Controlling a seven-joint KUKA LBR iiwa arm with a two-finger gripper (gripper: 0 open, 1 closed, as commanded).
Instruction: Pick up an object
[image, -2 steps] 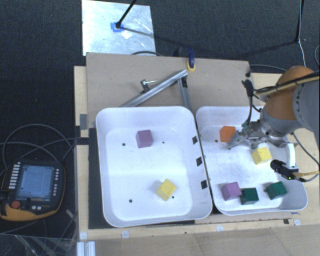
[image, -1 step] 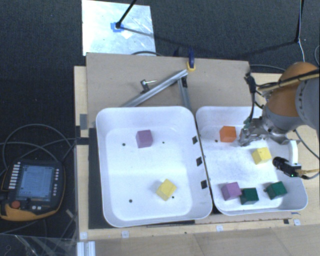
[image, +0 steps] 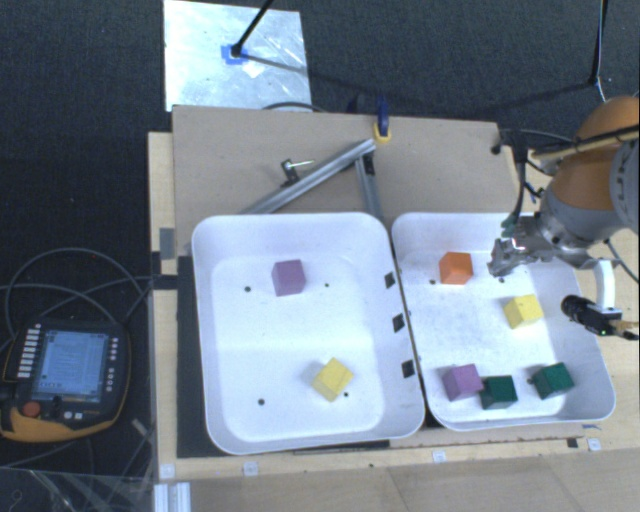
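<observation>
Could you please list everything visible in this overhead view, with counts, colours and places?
left bin: one, white, left half of the bench
right bin: one, white, beside the left bin
purple cubes: two, one upper left bin, one front right bin
yellow cubes: two, one lower left bin, one mid right bin
orange cube: one, rear right bin
green cubes: two, front right bin and
teach pendant: one, grey and orange, floor at left
metal rods: grey, behind the bins
arm: one, grey and orange, from the right
tool: one, over the rear right bin, beside the orange cube
</observation>
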